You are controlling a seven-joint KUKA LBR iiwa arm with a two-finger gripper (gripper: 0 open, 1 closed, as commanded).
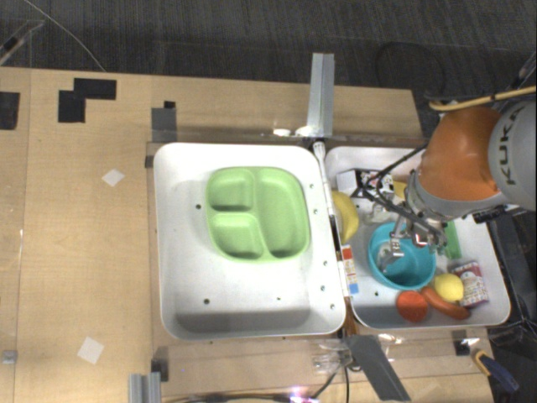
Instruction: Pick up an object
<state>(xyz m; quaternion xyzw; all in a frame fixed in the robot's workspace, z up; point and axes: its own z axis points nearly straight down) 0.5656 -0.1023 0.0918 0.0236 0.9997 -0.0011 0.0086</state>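
At the near edge of the right bin, as I read it from my screen:
Tomato (411, 306): red, against the near wall of the right bin (502, 309).
Carrot (447, 304): orange, just right of the tomato.
Lemon (450, 286): small yellow fruit, touching the carrot.
Packet (471, 280): printed, just right of the lemon.
Bowl (409, 263): blue, mid-bin, behind the tomato.
Gripper (394, 248): over the bowl's left side; I cannot tell how its fingers are set.
Banana (344, 214): yellow, by the bin's left wall.
Green item (452, 240): partly hidden under the arm.
Arm (460, 159): orange band above the bin's far half.
Left bin (180, 225): white, beside the right bin.
Tray (256, 212): green, three compartments, in the left bin.
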